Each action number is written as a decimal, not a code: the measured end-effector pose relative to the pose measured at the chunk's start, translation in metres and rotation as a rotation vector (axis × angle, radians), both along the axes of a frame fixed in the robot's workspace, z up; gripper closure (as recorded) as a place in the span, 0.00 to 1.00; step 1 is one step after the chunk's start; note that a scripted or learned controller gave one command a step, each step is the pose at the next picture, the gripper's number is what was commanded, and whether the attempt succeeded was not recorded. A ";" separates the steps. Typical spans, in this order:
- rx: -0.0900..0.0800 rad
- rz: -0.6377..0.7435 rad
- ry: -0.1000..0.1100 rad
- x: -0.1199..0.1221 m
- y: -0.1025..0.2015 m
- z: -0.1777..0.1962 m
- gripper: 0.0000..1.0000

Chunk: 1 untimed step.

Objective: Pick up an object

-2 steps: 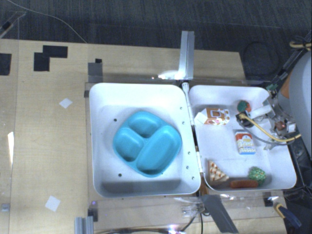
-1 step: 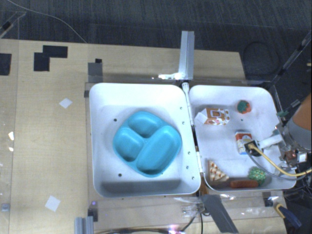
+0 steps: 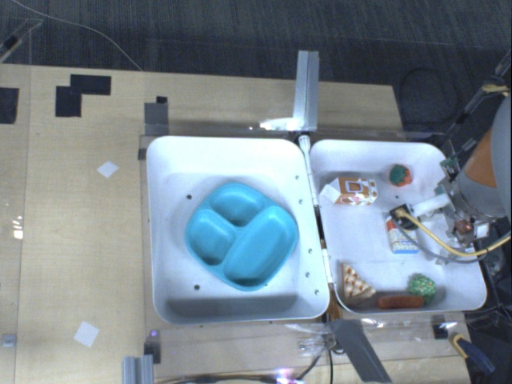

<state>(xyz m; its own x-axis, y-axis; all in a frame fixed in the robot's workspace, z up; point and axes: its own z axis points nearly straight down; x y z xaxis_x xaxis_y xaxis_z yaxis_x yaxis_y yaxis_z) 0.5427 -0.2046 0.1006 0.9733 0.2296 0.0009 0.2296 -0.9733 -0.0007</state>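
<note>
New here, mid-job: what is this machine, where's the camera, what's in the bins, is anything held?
One camera looks down at a slant on the bench. The grey-and-orange robot arm enters from the right; its gripper hangs over the right bin, near a small blue-and-white carton. That bin also holds an orange-and-white packet, a red toy fruit, a pizza slice, a sausage and a green broccoli-like toy. The left bin holds a blue divided plate. I cannot tell whether anything is held.
</note>
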 end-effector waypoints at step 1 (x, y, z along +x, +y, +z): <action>-0.002 0.177 -0.005 0.033 0.031 -0.013 0.00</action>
<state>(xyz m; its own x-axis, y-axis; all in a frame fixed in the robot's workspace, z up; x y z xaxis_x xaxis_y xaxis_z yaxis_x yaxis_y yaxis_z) 0.5759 -0.1735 0.0874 0.9177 0.3972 0.0051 0.3972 -0.9177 0.0026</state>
